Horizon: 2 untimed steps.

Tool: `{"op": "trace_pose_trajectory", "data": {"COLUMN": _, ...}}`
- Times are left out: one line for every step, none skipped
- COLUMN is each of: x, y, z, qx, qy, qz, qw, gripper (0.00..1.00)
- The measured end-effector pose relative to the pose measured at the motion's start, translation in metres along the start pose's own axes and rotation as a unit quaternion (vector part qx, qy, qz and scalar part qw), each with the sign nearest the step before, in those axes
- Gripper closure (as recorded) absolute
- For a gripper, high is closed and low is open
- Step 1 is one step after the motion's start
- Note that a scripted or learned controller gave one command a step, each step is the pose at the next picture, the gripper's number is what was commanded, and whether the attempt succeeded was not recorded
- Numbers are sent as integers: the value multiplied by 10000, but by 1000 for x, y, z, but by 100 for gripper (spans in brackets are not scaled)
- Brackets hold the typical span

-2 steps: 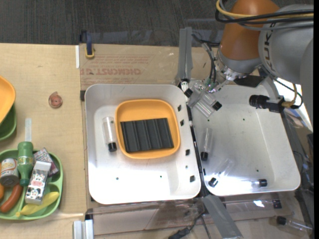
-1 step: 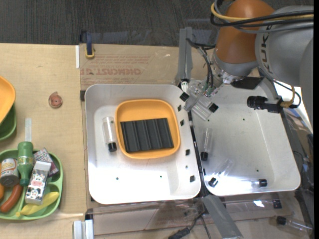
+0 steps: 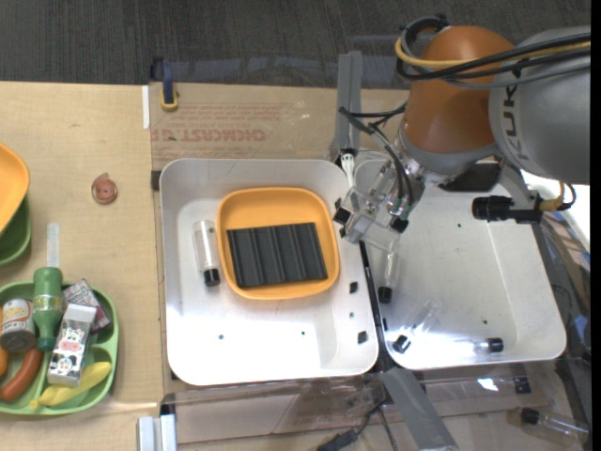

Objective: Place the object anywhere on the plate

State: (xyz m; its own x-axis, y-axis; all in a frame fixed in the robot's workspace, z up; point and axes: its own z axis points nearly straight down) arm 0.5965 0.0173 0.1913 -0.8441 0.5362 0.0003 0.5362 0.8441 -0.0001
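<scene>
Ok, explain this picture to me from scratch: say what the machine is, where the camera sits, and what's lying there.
One camera looks down at a slant on a bench with two shallow white bins. The grey and orange thing at the right is a robot arm; its gripper hangs over the seam between the bins. The left bin holds a yellow-orange plate carrying a dark ribbed slab, with a small clear tube with a black cap lying beside the plate. Whether the gripper holds anything is unclear. The green tray of toy food sits outside the bins.
</scene>
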Motion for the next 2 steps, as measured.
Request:
{"op": "trace_pose_trajectory", "data": {"x": 11, "y": 19, "z": 0, "qx": -3, "qy": -6, "qz": -579, "qw": 9983, "gripper": 100}}
{"op": "trace_pose_trajectory", "data": {"x": 11, "y": 19, "z": 0, "qx": -4, "qy": -7, "qz": -582, "qw": 9983, "gripper": 0}}
